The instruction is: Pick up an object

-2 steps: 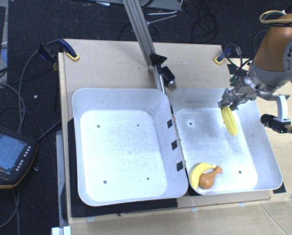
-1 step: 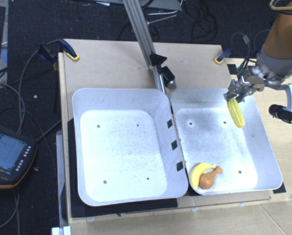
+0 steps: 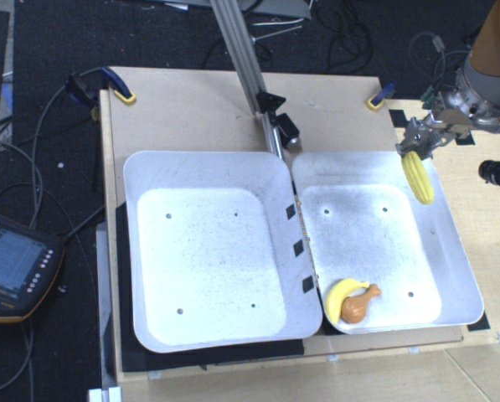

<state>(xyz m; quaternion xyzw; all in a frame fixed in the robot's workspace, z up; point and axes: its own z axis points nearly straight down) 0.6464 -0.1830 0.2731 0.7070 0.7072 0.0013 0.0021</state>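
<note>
**Corn cob hanging from the gripper above the right bin's far corner**

Nearest the camera, at about five o'clock in the view, a banana (image 3: 343, 292) and a drumstick (image 3: 358, 305) are lying together against the near rim of the right bin (image 3: 451, 258). The banana is curving over the top of the drumstick, and the two are touching. Both are resting close to the divide between the bins, well apart from the arm.

At about seven to nine o'clock, the left bin (image 3: 141, 224) is sitting just beside the right one, their inner rims meeting along a line marked with small black tabs. Left of the bench, at nine o'clock, a handheld control pad (image 3: 11, 266) is lying on the dark floor with cables trailing from it.

Farther back, at about two o'clock, the gripper (image 3: 417, 143) is reaching in from the right, over the far right corner of the right bin. A yellow corn cob (image 3: 418, 177) is hanging down from it, its upper end caught between the fingers, which are closed narrowly on that end. The cob is tilting slightly, its lower end pointing toward the bin's right wall; whether that end is touching the bin is unclear.

Beyond the bins, at twelve o'clock, a metal rail (image 3: 241, 48) is slanting across the bench (image 3: 199, 115), and yellow clamps (image 3: 124, 96) are gripping its far corners.
</note>
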